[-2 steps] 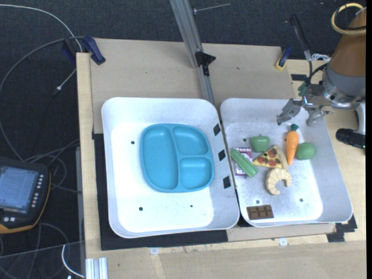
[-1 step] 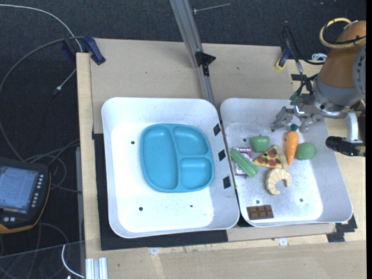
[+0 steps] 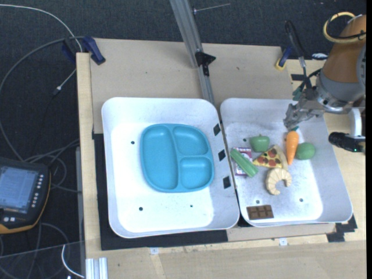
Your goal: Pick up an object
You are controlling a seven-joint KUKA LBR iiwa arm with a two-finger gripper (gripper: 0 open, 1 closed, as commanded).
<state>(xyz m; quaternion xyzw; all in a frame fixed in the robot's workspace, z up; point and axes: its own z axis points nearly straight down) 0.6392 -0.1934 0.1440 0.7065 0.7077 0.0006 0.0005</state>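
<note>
My gripper [image 3: 294, 118] hangs over the far right part of the right bin [image 3: 331, 199], just beyond the top end of an orange carrot [image 3: 292, 146]. The carrot lies in the bin, and whether the gripper touches it I cannot tell. Beside the carrot sits a green round fruit [image 3: 306, 150]. To its left lie a green pepper [image 3: 260, 142], a pizza slice [image 3: 270, 157], a green cucumber [image 3: 244, 162] and a croissant [image 3: 278, 179]. A brown chocolate bar [image 3: 260, 212] lies near the bin's front edge.
The left bin [image 3: 119, 173] holds a blue divided plate [image 3: 176, 157]. A grey metal pole [image 3: 189, 25] slants down to the gap between the bins. Cables and a handheld pendant [image 3: 20, 193] lie on the dark floor to the left.
</note>
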